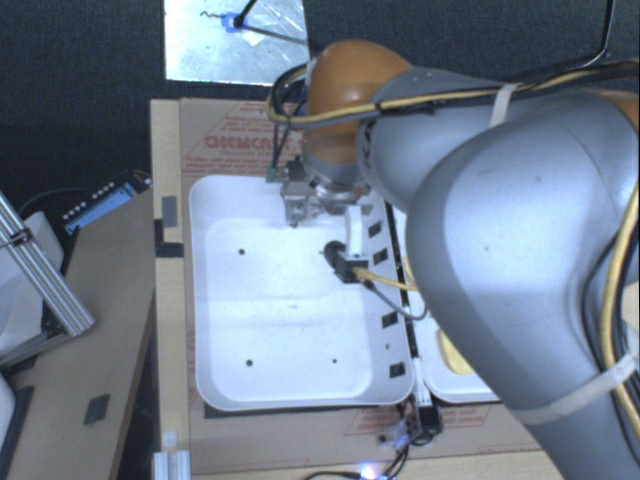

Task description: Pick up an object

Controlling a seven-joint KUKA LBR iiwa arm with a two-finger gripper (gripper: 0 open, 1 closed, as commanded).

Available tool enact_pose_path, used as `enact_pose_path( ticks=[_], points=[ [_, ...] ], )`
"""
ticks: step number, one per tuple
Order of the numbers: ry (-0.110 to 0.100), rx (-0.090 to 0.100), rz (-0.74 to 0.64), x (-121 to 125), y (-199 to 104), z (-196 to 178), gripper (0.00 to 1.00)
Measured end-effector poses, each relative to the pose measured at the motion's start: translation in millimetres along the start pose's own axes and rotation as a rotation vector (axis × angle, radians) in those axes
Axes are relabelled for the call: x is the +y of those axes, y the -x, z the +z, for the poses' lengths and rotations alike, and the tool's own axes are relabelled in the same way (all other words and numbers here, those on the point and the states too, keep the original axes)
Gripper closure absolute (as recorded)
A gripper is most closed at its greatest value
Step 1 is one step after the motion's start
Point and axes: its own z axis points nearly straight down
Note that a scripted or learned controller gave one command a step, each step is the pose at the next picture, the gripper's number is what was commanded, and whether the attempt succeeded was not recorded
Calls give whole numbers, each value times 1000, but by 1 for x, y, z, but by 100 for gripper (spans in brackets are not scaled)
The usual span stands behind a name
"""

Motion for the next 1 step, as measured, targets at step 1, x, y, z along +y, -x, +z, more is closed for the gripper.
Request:
enact_pose_path(
  ticks=[1],
  points=[
    [6, 1, -1, 5, -20, -120, 100]
  ],
)
